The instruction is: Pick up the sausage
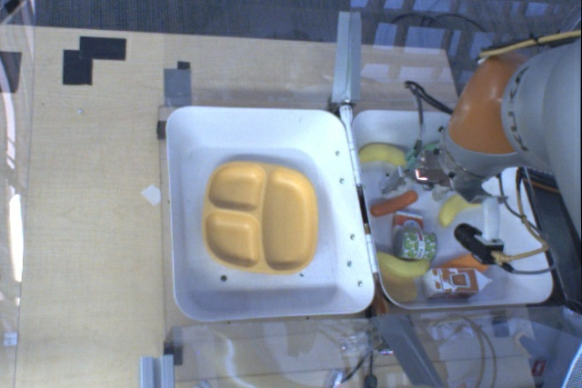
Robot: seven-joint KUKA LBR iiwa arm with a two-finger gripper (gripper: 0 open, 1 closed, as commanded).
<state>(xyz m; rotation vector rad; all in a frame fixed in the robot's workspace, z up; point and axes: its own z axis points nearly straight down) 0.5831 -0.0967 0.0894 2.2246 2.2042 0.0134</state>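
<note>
1. While the grey arm (536, 104) with its orange band reaches in over the right bin (536, 286), the claw (420, 166) hangs low above the bin's upper middle; whether it is open or closed cannot be told, and nothing is seen held in it.
2. Just below and slightly left of the claw lies the sausage (394, 203), reddish-orange, tilted, resting on the bin floor.
3. Just left and above the claw sits a yellow banana (382, 154).
4. Below the sausage stands a green can (416, 244), with another yellow fruit (400, 266) under it.
5. Further down is an orange-and-white carton (452, 283).
6. Far to the claw's left, the left bin (191, 195) carries a yellow divided tray (262, 215).
</note>
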